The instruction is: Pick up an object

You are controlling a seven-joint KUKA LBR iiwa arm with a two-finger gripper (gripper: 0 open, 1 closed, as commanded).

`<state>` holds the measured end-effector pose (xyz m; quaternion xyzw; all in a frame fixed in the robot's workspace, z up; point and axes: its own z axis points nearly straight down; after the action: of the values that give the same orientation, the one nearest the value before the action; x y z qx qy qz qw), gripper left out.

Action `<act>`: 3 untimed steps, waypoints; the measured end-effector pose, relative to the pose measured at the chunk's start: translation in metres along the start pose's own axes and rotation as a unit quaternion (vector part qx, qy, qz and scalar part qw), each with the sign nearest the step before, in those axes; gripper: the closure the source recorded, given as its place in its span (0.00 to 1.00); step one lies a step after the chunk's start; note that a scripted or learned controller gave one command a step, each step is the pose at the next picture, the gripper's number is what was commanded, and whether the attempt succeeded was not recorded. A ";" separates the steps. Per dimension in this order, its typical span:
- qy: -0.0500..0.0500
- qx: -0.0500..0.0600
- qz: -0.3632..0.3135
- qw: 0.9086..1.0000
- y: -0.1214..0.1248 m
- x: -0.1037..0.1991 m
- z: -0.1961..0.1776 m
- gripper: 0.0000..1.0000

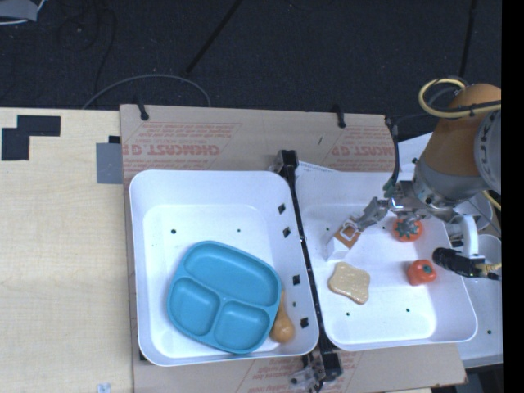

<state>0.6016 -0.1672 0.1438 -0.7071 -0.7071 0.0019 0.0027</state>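
Reaching in from the right, the arm holds its gripper (370, 216) low over the right bin (446, 326), fingers spread apart with nothing between them. Just below and left of the fingertips lies a small brown-and-white square block (348, 235). A tan bread-shaped piece (350, 282) sits further down. Two orange-red toy fruits lie to the right, one (407, 230) beside the wrist, the other (421, 273) lower. The left bin (155, 195) holds a blue divided plate (223, 297).

The blue tray (224, 296) hides part of the tan toy (282, 324).
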 end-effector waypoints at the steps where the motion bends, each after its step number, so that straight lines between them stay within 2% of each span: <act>1: -0.001 -0.009 -0.001 1.000 0.005 -0.001 0.030 0.00; 2: 0.000 -0.011 -0.001 1.000 0.007 0.000 0.019 1.00; 3: -0.001 -0.005 -0.001 1.000 0.012 -0.008 -0.039 1.00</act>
<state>0.6143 -0.1753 0.1828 -0.7067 -0.7075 -0.0004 -0.0014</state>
